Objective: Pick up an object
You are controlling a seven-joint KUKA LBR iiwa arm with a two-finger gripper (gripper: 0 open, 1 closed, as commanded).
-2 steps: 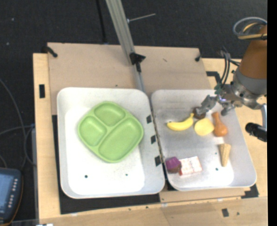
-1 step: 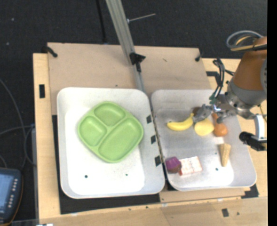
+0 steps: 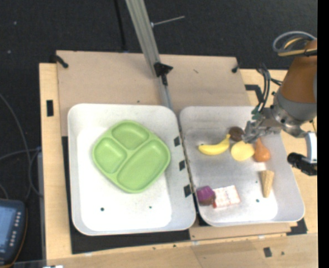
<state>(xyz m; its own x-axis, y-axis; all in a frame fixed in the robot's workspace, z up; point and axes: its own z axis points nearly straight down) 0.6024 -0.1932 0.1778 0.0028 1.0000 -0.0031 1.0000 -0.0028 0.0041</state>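
- Over the right bin (image 3: 281, 208) I've got the gripper (image 3: 252, 128) low at the far side, by a cluster of small items; can't tell if the jaws are spread or pressed together, too blurry
- Nearest candidates: dark round item (image 3: 236, 133) just beside the tip, yellow round fruit (image 3: 242, 151) below it, banana (image 3: 214, 147) to the left, orange piece (image 3: 261, 151) touching the fruit
- Cone (image 3: 267, 182), purple block (image 3: 205, 194) and red-white packet (image 3: 226, 196) sit well apart nearer the front, prob. easier picks w/ less crowding
- Left bin (image 3: 86, 205) carries the green divided plate (image 3: 132, 156), not my target imo
- Nothing visibly held; the tight cluster risks a nudge instead of a grip
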